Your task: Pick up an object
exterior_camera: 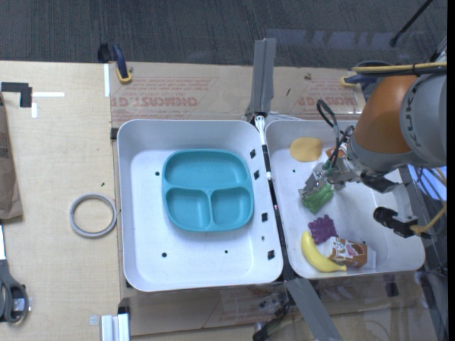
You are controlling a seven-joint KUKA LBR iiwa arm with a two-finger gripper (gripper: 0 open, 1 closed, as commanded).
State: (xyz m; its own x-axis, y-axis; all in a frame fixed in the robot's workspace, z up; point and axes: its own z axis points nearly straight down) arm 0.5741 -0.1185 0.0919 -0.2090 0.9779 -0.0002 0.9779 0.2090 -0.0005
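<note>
The right bin [398, 261] holds a green vegetable-like toy [319, 197], a purple bunch of grapes [323, 227], a yellow banana [316, 253], a small brown and white packet [352, 253] and a flat yellow-orange disc [306, 148]. My gripper [316, 185] reaches in from the right and hangs low over the upper end of the green toy, touching or nearly touching it. Its tip hides part of the toy. Whether anything is gripped cannot be made out.
The left bin [142, 261] holds a teal divided plate [208, 189]. A grey ring [93, 214] lies on the bench to the left, with scissors [11, 300] near the lower left corner. A raised divider [266, 183] separates the bins.
</note>
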